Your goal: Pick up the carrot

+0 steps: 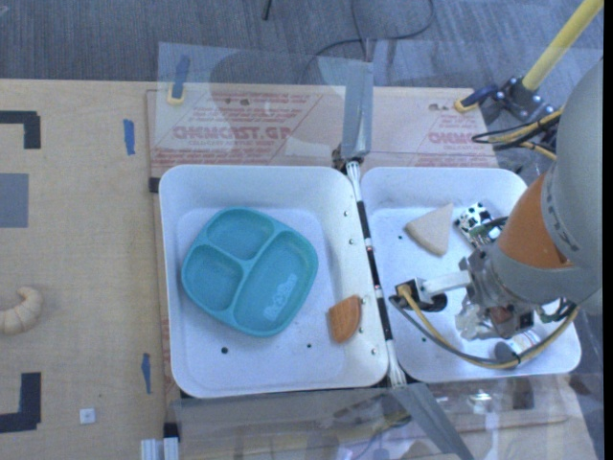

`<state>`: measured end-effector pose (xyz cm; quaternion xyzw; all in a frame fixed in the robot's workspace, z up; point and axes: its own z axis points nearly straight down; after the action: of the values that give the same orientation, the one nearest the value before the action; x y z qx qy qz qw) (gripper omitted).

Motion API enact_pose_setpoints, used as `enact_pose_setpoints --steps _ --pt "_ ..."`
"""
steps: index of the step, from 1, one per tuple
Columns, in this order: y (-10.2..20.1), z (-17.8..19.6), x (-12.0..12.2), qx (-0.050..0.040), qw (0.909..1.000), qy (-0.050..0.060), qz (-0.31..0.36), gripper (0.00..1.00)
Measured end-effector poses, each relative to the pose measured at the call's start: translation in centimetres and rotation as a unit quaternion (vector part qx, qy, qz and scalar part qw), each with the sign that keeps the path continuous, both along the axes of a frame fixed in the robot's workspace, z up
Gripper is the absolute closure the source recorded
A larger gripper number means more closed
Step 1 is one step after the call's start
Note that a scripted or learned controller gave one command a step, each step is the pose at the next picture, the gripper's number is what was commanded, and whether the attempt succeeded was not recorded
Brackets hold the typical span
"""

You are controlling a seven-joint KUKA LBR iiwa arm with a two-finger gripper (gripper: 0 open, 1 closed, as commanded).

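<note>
View from above, as I see it from my station. The left shallow white bin (192, 377) holds a teal plastic plate with three compartments (251, 271), lying flat near the bin's middle, a little toward its left wall. The carrot (345, 319), a short orange stub-shaped piece, lies on the floor of the same bin close against its right wall, toward the near right corner. It sits just beside the plate's lower right rim, with a narrow strip of white floor between the two.

The right shallow white bin (383, 192) holds a tan wedge-shaped slice (431, 229) in its far half, left of centre. Just to the right of the wedge is a small green, white and black object (472, 220), too small for me to identify.

The grey arm with its orange band (532, 233) reaches in over the right bin's right wall. The gripper (476, 324) hangs over the near half of that bin, well apart from the carrot, with the two bins' adjoining walls between them. I cannot tell whether the claw is spread or pressed together.

Outside the bins, a pale curved croissant-shaped object (19, 310) lies at the bench's left edge.
</note>
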<state>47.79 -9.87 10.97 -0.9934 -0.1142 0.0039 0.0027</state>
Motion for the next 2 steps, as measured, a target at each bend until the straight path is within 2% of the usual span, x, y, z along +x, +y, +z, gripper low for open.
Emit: enact_pose_setpoints --steps 1,2 --pt "8.9 7.4 1.1 -0.0014 0.9999 -0.002 -0.011 1.0" --pt "14.7 9.7 5.2 -0.0014 0.9952 -0.003 0.098 1.0"
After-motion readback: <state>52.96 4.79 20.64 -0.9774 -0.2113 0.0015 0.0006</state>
